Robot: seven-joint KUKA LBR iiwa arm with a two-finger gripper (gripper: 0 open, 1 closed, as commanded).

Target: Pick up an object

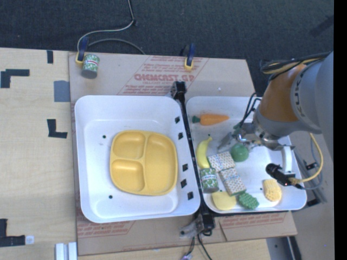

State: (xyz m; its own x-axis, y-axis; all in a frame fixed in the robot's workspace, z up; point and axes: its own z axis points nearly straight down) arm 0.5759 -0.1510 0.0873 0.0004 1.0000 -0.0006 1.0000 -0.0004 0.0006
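The right bin holds several toy foods: an orange carrot, a yellow banana, a green ball, two speckled crackers, a small can, a lemon, a dark green piece and a corn cob. My gripper is low over the middle of this bin, just above and left of the green ball. Its fingers look spread, and I see nothing between them. The wrist hides part of the bin floor to the right.
The left bin holds a yellow divided plate. A small green-labelled can and a yellow clamp sit on the cardboard behind the bins. The black divider runs between the bins.
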